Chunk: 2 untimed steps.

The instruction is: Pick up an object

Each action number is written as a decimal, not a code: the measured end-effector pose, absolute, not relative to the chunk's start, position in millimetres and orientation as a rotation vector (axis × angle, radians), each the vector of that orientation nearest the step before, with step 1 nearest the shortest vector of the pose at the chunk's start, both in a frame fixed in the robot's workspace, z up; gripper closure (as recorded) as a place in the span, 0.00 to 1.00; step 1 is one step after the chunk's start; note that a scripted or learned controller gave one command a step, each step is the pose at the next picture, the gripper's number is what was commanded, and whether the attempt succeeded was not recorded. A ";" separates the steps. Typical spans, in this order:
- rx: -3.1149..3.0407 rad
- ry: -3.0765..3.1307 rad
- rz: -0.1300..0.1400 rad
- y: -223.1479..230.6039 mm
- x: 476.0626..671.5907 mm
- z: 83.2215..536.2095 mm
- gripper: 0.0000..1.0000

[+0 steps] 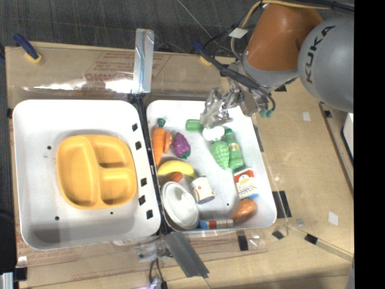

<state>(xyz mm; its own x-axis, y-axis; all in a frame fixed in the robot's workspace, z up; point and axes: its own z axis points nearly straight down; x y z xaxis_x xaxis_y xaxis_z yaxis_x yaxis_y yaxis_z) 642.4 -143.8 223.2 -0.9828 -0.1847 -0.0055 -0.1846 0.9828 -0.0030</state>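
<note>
The gripper (215, 114) hung over the 12 o'clock end of the right bin (264, 179), w/ the grey arm (328, 59) and its orange band (278, 36) coming in from 2 o'clock. Its metal fingers were a blur of shiny parts seen from above, so how far open the claw was couldn't be told, nor whether it had hold of anything.

Right under it lay a small white item (213, 133) (too hidden to name), and at 9 o'clock of that a green piece (193, 125), long axis running 3 to 9 o'clock. A green bumpy veg (221, 153) sat just at 6 o'clock of the claw, long axis approx. 12 to 6, w/ a green packet (234, 152) touching its 3 o'clock side.

Rest of the right bin: a carrot (158, 143) w/ long axis 12 to 6, green top at 12; a purple item (180, 145) just beside it; a banana (175, 168) lying 3 to 9, curved; a white bowl (179, 205) at 7 o'clock of the bin; a small white can (203, 189) tilted next to the bowl; a red-and-white carton (245, 183); an orange-brown item (243, 210) at the 5 o'clock corner; a marker-like stick (215, 224) along the 6 o'clock wall, partly cut off by the rim.

The left bin (30, 161) held 1 yellow divided tray (96, 170), 3 compartments.
</note>
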 end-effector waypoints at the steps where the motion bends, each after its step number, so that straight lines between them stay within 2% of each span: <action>1: -0.956 2.992 0.000 -195.0 641.0 186.9 1.00; 2: -1.404 2.805 -0.002 -208.3 658.4 177.6 1.00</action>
<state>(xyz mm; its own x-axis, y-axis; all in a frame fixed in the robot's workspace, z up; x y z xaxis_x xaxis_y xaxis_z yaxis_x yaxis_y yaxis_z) 658.4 -208.3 177.6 -0.5992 -0.8006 -0.0031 -0.8006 0.5993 -0.0032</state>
